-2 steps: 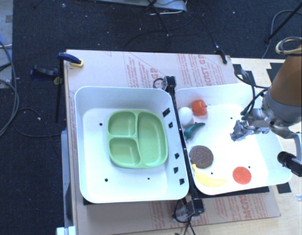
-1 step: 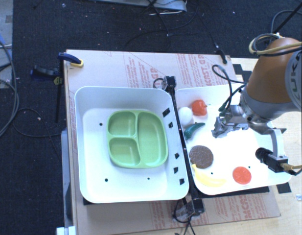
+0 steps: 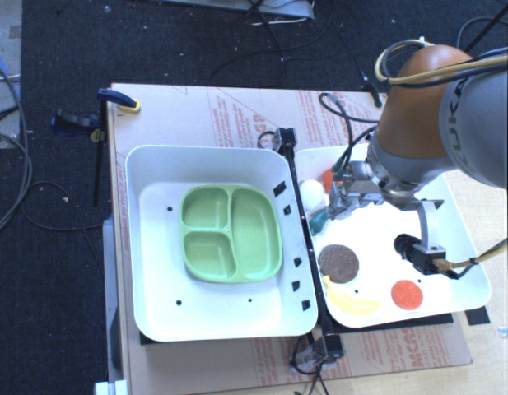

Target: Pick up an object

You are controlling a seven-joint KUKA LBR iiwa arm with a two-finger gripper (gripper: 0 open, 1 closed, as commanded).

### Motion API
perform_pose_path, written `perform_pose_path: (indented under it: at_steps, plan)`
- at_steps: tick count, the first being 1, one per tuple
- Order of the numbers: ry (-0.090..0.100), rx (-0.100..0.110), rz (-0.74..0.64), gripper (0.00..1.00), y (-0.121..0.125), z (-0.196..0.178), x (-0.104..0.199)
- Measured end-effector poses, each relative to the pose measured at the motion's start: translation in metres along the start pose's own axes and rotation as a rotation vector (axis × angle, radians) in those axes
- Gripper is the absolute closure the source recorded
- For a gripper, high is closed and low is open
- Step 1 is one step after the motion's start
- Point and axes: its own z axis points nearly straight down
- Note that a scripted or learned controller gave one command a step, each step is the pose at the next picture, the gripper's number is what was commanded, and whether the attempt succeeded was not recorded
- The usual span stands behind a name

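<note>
Clearance, two bins.
Left bin (image 3: 155, 307): green tray (image 3: 230, 233) takes the centre, with bare floor all round it, widest along the near and left sides. Right bin (image 3: 377, 230): arm (image 3: 418, 130) overhangs the far half, with the gripper (image 3: 342, 197) near the divider. Ball (image 3: 311, 192), teal piece (image 3: 318, 219) and orange piece (image 3: 328, 177) crowd the floor just beside it. The near side holds brown disc (image 3: 339, 262), banana (image 3: 352, 303) and red disc (image 3: 407, 295), with open floor between the two discs.

Green divided plate (image 3: 231, 233) in left bin (image 3: 146, 220); brown disc (image 3: 339, 262), banana (image 3: 352, 303), red disc (image 3: 407, 295) in right bin (image 3: 377, 237)
</note>
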Motion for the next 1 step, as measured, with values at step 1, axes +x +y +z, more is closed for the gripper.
perform_pose_path:
  at_steps: [1]
  plan:
    - [0.000, -0.001, 0.001, 1.00, 0.0251, -0.0100, 0.0479]
